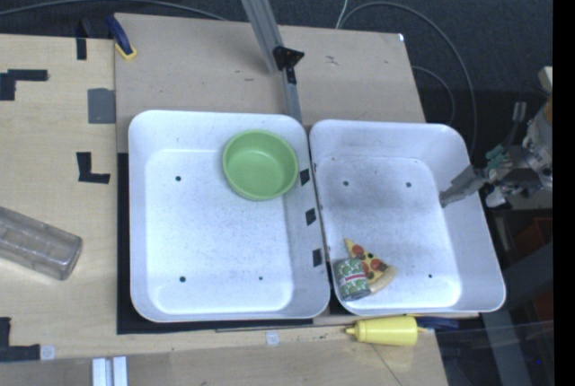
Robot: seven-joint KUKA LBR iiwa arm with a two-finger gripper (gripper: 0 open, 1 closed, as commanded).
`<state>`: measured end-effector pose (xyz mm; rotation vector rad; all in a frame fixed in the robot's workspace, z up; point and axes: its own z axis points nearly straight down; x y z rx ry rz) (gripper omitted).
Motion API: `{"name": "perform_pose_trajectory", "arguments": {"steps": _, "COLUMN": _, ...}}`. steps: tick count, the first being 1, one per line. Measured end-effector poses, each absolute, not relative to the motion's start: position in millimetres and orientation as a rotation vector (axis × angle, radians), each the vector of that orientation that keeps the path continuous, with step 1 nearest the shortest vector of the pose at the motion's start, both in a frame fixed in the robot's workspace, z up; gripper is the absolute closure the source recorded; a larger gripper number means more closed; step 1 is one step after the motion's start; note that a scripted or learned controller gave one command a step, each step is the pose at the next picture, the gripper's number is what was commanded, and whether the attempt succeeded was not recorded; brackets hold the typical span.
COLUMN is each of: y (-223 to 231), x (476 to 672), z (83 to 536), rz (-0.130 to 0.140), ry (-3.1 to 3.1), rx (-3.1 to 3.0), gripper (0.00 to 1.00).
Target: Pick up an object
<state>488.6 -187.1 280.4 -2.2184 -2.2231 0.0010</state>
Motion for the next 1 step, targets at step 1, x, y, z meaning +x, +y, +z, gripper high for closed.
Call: {"name": "perform_pose_trajectory", "arguments": {"steps": 1, "y": -187.2, "x": 488.6, "z": 280.4, "rz": 0.001, "ry": -2.223, "rx": -2.219, "gripper": 0.0}}
